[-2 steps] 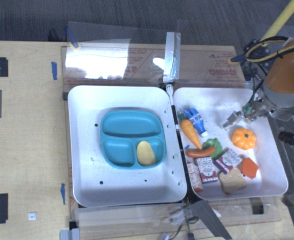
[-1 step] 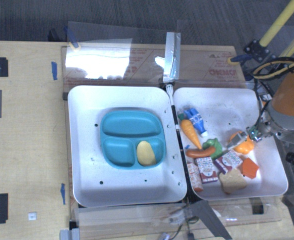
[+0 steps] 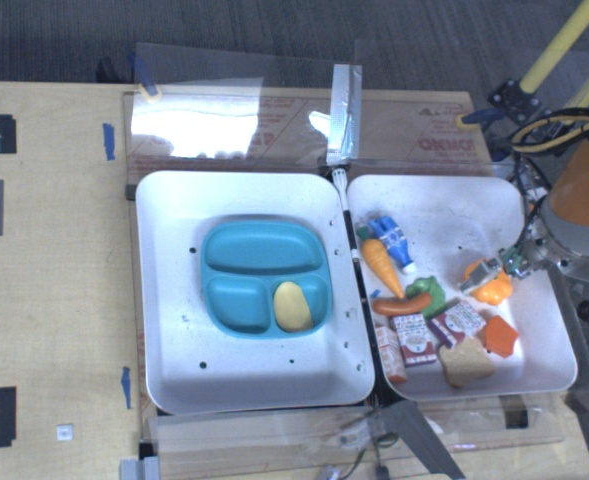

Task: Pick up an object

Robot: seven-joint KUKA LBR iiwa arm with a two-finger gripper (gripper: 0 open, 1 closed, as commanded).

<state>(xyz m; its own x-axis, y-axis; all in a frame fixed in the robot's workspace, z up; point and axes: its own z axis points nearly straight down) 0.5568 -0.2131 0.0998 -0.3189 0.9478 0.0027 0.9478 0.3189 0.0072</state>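
My gripper reaches in from the right and hangs over the right part of the right bin. A small orange object lies just below and left of its tip, too close to tell whether they touch. Further left in this bin lie a carrot, a blue-and-white item, a red sausage beside a green piece, small red-and-white cartons, a tan bread slice and an orange-red block.
The left bin holds a teal divided plate with a yellow oval item in its lower right compartment. A clear plastic sheet and a metal post stand behind the bins. Cables hang at the right.
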